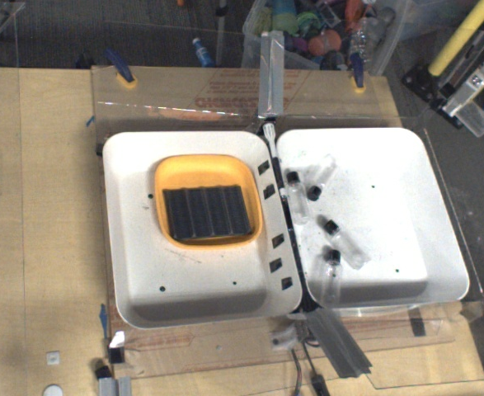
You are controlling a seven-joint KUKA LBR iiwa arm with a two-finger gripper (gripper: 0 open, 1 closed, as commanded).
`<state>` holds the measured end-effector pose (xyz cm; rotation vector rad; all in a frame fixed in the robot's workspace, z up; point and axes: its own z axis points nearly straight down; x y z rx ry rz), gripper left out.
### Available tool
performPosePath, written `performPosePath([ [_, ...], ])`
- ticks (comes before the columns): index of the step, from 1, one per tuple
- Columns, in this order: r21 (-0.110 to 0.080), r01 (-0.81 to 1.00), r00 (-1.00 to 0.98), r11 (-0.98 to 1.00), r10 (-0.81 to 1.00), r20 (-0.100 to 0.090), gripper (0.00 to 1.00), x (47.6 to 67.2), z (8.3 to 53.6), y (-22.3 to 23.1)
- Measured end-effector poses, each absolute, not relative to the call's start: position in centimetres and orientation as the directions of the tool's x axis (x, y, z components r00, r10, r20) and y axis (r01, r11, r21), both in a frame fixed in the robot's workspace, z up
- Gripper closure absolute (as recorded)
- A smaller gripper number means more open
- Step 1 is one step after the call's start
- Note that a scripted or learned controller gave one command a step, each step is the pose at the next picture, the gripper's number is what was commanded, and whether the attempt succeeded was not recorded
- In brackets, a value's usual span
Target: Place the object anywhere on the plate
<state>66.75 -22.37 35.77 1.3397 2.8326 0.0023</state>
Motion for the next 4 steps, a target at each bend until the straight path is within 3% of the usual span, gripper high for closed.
performPosePath([
  [1, 0.004, 0.725, -0.689, 0.689, 0.725, -0.006, 1.0, 66.6, 40.6, -22.2],
  [2, 0.003, 0.477, -0.879, 0.879, 0.477, -0.009, 1.0, 66.0, 43.7, -22.2],
  [3, 0.002, 0.395, -0.918, 0.919, 0.395, -0.009, 1.0, 66.1, 43.7, -22.1],
  [4, 0.001, 0.056, -0.998, 0.998, 0.056, -0.008, 1.0, 65.9, 43.7, -22.2],
])
